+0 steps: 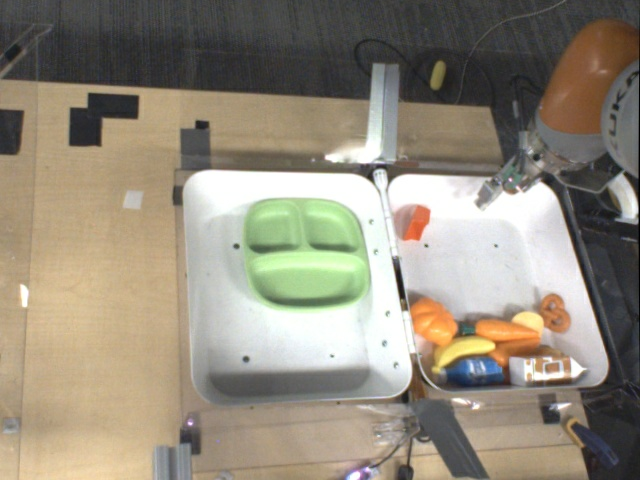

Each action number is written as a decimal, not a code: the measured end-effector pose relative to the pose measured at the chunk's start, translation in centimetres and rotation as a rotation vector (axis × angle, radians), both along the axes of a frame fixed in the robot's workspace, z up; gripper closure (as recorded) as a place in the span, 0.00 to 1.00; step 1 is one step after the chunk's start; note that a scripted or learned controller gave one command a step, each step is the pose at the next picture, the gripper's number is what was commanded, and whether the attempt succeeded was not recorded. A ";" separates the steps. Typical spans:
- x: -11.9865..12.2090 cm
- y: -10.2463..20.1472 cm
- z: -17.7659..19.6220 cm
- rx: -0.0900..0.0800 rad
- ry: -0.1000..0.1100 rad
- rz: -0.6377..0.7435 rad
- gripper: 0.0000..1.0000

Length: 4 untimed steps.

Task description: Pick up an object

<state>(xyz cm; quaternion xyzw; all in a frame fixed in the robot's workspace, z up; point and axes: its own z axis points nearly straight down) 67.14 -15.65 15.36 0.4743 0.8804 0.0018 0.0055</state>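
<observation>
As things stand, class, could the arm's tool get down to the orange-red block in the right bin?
Probably yes. The tool hovers over the right bin's far corner, and the orange-red block lies alone on bare floor near the divider, well apart from the toy pile.

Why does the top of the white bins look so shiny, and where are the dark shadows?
In the camera view, light glares off the metal bar between the bins, a soft grey shadow lies along the left bin's near wall under the green tray, and the hand looks slightly blurred.

dark letters on the arm's grey casing (622, 108), cut off, unreadable
</observation>
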 end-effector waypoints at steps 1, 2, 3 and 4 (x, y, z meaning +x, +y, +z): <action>0.0 1.4 -3.5 0.003 0.003 -0.119 1.00; 0.0 1.4 -3.5 0.003 0.002 -0.119 0.00; 0.0 7.0 -3.0 0.003 0.003 -0.056 0.00; -4.8 6.8 -6.4 0.003 -0.002 -0.076 0.00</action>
